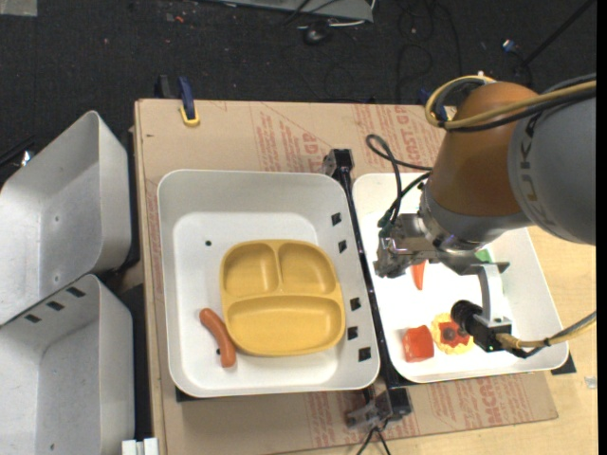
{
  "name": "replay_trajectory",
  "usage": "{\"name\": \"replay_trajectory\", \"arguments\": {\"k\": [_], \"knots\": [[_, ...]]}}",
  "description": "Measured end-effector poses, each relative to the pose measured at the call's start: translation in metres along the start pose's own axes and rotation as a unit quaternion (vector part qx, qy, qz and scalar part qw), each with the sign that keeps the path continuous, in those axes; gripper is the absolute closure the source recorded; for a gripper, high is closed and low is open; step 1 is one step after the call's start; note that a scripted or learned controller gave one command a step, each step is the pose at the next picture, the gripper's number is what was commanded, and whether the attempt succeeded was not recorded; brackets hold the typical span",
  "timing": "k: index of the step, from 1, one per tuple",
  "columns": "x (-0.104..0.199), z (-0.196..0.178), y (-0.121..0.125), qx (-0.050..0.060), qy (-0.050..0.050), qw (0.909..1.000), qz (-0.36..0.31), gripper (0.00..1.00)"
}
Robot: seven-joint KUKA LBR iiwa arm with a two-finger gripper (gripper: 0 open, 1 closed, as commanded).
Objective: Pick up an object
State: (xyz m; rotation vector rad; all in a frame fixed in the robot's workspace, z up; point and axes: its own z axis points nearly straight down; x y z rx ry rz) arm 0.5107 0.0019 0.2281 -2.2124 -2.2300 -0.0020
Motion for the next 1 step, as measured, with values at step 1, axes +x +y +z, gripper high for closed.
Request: {"name": "replay_trajectory", "arguments": {"k": [1], "knots": [[0.0591,-0.0093,0.0142,-0.001,0.000,1.0000,-0.001,1.00]]}}
